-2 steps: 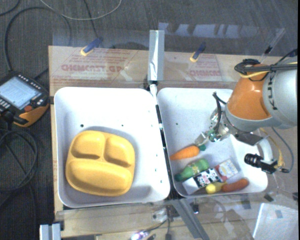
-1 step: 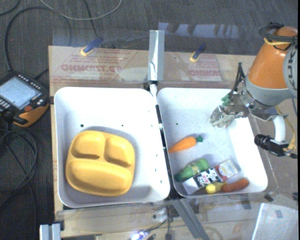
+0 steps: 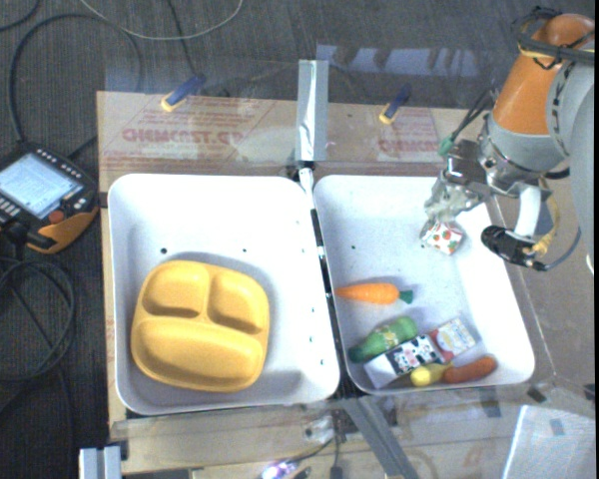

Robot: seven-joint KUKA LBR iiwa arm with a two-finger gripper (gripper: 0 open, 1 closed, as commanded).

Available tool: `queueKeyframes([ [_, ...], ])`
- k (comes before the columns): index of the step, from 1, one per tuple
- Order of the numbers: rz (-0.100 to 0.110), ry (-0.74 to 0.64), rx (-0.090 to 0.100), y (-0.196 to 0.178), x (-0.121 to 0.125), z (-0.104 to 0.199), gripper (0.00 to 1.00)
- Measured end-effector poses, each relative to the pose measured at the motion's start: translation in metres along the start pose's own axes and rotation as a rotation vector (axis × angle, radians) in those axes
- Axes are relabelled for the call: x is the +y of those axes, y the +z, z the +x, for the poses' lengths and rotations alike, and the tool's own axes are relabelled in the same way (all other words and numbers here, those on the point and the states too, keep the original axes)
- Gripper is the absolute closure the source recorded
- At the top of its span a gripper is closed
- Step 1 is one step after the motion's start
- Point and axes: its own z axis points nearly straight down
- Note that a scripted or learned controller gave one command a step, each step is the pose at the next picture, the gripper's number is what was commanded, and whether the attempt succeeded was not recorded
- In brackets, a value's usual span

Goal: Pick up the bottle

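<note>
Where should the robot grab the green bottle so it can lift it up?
Probably around the middle of the green bottle, coming straight down from above. It lies on its side in the right bin, so its long round body faces up. The fingers should close across its narrow width; the white carton crowds one side. The gripper is far off.

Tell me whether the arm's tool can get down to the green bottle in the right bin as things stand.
Probably yes. The tool hangs over the right white bin's far end, and the green plastic bottle lies uncovered near the front. A black-and-white carton crowds its right side, so a tight approach.
</note>
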Motion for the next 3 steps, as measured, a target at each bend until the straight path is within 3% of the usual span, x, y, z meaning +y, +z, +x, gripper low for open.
queueKeyframes([
  [1, 0.000, 0.000, -0.001, 0.000, 0.000, 0.000, 0.00],
  [2, -0.005, -0.051, 0.006, 0.122, -0.099, -0.006, 0.00],
  [3, -0.023, 0.028, 0.004, 0.125, -0.135, 0.012, 0.00],
])
